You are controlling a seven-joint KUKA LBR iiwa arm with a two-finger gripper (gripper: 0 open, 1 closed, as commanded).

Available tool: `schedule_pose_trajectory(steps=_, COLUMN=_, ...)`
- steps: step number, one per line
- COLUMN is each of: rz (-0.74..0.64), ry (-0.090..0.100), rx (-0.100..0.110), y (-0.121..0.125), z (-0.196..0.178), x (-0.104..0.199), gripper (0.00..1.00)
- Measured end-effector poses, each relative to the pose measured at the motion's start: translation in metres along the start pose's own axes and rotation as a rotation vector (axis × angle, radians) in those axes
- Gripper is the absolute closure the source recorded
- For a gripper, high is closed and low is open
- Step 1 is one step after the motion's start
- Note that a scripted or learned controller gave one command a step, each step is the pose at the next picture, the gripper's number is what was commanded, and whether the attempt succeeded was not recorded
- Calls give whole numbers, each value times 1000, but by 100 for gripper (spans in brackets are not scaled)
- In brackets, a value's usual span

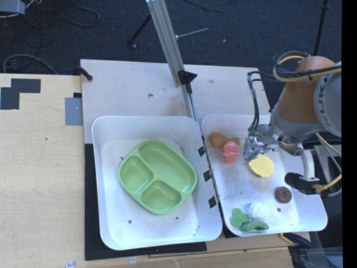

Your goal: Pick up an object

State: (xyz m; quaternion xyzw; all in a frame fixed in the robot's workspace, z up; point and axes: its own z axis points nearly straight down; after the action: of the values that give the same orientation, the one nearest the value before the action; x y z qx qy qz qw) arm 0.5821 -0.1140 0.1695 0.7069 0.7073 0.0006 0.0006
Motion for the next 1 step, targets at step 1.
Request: schedule_pose_trajectory(steps=1, rz=0, ry=0, rx=-2, y=1, z=-53, x=-1, gripper=100)
